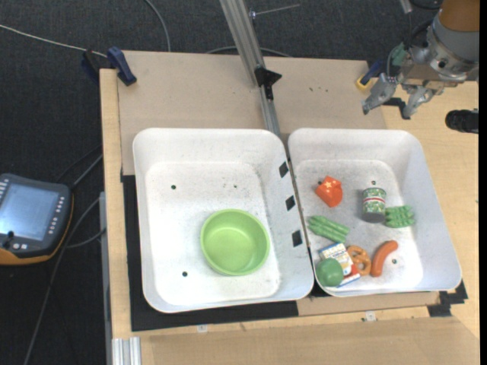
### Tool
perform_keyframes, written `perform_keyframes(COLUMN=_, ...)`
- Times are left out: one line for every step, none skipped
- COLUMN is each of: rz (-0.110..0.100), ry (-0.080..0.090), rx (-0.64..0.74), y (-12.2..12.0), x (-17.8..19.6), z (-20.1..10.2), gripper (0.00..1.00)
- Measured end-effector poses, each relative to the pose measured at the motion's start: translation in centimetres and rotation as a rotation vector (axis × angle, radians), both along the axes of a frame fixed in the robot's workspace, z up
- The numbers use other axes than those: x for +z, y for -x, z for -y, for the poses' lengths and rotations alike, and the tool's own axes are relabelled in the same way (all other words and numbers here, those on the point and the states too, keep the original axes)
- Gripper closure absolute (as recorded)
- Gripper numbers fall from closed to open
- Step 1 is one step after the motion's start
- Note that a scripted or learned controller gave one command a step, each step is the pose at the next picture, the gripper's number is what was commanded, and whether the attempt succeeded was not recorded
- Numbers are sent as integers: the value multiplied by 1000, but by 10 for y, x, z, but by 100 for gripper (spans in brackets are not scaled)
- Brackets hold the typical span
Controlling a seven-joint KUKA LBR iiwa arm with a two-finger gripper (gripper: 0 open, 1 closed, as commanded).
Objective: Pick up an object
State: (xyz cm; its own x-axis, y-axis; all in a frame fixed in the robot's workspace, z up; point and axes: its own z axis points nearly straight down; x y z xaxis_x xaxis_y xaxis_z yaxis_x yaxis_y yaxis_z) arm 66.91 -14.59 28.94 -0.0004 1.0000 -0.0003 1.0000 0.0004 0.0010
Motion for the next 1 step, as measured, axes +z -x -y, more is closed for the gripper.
perform_keyframes(rz=-5, ry=-1, rx=0, y=-4, x=-60, z=5, gripper=0)
